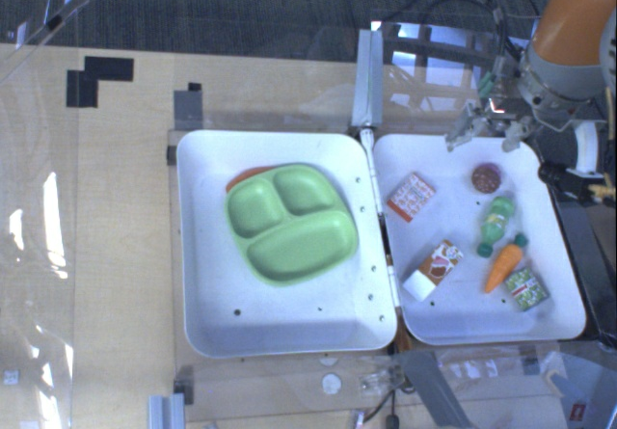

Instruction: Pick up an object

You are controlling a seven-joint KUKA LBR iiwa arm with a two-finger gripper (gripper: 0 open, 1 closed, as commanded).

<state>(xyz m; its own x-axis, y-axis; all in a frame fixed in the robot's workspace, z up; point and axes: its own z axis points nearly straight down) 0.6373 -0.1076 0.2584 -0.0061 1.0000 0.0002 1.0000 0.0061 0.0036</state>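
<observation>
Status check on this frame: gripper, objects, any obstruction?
Gripper at right bin's far rim, nothing between its fingers. Carrot, green bottle, small cartons lying untouched in the right bin. Green divided plate in left bin. Nothing blocking.

Bins [289, 335] looked glossy white plastic to me; green tray [289, 223] smooth, matt plastic; bench [106, 254] pale wood, probably laminate.

Green divided plate [291, 223], orange carrot [502, 266]
</observation>
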